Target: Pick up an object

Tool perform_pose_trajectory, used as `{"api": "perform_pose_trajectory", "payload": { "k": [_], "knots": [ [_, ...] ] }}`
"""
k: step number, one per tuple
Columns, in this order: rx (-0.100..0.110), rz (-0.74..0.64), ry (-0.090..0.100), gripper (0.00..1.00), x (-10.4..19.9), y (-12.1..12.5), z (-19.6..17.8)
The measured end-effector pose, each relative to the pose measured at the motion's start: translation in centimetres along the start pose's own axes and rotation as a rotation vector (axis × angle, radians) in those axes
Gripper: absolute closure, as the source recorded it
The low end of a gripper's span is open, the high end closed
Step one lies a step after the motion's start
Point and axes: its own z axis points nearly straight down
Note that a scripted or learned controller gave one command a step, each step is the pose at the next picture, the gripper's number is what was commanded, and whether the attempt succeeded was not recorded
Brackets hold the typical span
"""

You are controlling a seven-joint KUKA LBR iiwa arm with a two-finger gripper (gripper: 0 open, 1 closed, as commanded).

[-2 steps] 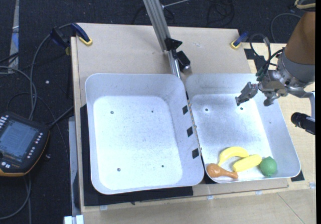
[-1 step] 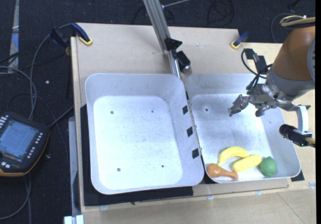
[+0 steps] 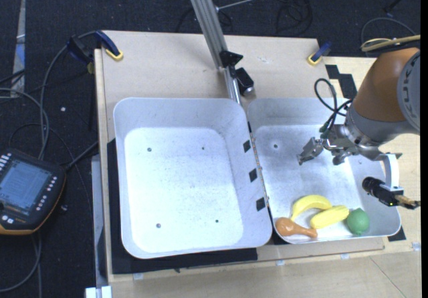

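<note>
Arm: the grey arm with its orange band is seen reaching in from the right, over the right bin (image 3: 287, 131).
Gripper: the gripper (image 3: 311, 152) is held above the bare middle of the right bin's floor, well apart from the objects.
Fingers: whether they are spread or closed cannot be told from this view; nothing is seen between them.
Objects: a yellow banana (image 3: 310, 205), a second yellow piece (image 3: 330, 216), a green ball (image 3: 358, 222) and an orange pear-shaped item (image 3: 294, 228) are gathered in the near corner of the right bin, touching or just beside one another.
Left bin: the left bin (image 3: 134, 113) is seen lying beside the right one on the table (image 3: 167, 63).
Progress: nothing is judged to have been picked up yet; every object is lying on the bin floor.
Remaining: the gripper must be brought toward the near corner, lowered over one object, closed on it and raised.
</note>
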Motion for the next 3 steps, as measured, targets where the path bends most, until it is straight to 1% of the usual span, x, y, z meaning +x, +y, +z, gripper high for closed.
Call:
{"api": "perform_pose_trajectory", "payload": {
  "k": [1,2,3],
  "knots": [
    [0.0,0.0,0.0,0.0,0.0,-0.1,4.2],
    [-0.004,0.0,-0.001,1.0,0.0,0.0,3.0],
    [-0.008,-0.001,-0.001,1.0,0.8,0.3,-1.6]
  ]
}}
